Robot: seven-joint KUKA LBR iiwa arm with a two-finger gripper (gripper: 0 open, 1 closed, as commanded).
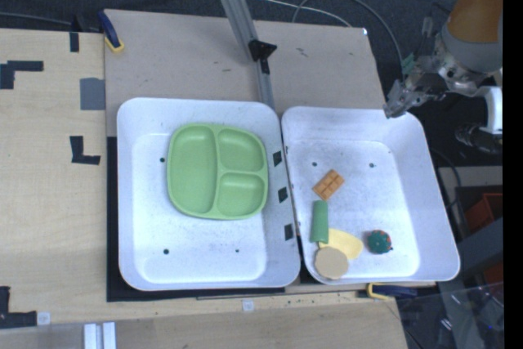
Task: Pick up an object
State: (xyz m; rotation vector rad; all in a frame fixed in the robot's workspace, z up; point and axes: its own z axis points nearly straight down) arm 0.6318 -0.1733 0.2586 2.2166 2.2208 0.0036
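The tool [398,104] hung over the right bin's [409,135] far right corner; whether it was open I cannot tell. In that bin lay a waffle [328,184], green stick [319,220], yellow piece [345,242], tan disc [332,261] and green ball [378,241]. The left bin [139,176] held a plate [217,172].

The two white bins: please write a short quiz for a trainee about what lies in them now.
1. True or false: the green divided plate lies in the left bin.
2. Which item in the right bin lies nearest the gripper? A) waffle piece B) green stick C) round tan disc
3. Fill in: the small green and red ball lies to the ___ of the yellow piece in the camera view.

Key: 1 true; 2 A; 3 right.
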